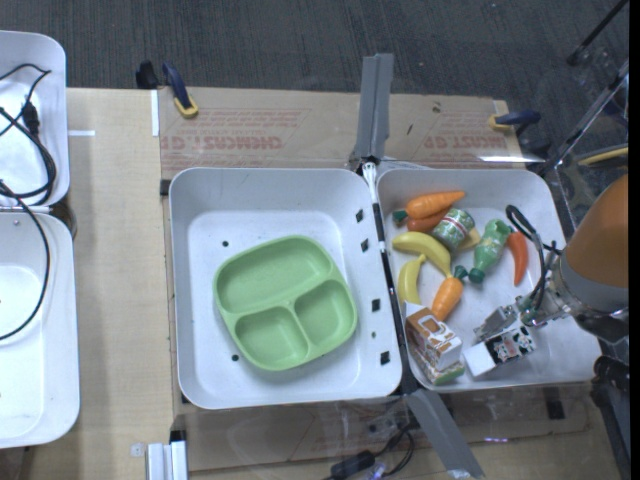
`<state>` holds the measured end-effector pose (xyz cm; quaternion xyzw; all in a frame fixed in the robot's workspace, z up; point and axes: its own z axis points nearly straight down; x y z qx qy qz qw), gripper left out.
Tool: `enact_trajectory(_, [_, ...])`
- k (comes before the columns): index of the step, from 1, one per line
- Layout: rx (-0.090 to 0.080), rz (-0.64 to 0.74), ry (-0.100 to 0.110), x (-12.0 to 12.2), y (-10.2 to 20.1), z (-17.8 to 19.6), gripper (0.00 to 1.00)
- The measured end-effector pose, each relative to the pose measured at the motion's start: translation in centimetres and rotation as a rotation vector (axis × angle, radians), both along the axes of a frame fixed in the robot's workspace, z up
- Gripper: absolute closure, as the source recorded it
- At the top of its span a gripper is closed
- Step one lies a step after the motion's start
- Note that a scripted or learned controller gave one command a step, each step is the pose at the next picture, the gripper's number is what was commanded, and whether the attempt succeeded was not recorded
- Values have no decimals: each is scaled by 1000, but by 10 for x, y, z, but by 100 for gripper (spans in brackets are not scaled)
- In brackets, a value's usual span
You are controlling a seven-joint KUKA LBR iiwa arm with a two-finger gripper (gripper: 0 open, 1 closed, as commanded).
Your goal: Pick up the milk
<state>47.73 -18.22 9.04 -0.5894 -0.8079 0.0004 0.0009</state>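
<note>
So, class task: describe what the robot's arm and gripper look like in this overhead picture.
The arm enters from the right as a rounded orange section with grey beneath. A black cable loops beside it. The gripper is small, silver-grey metal with dark parts.

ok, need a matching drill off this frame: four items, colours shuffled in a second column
Items:
1. divided plate
2. banana
3. carrot at the top of the right bin
4. milk carton

Colours:
A. orange
B. white with black patches
C. light green
D. yellow

Pairs: 1-C, 2-D, 3-A, 4-B
</note>
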Motion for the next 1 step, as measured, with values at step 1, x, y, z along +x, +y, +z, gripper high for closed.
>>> enact_trajectory(1, [1,-3,2,0,0,8,100])
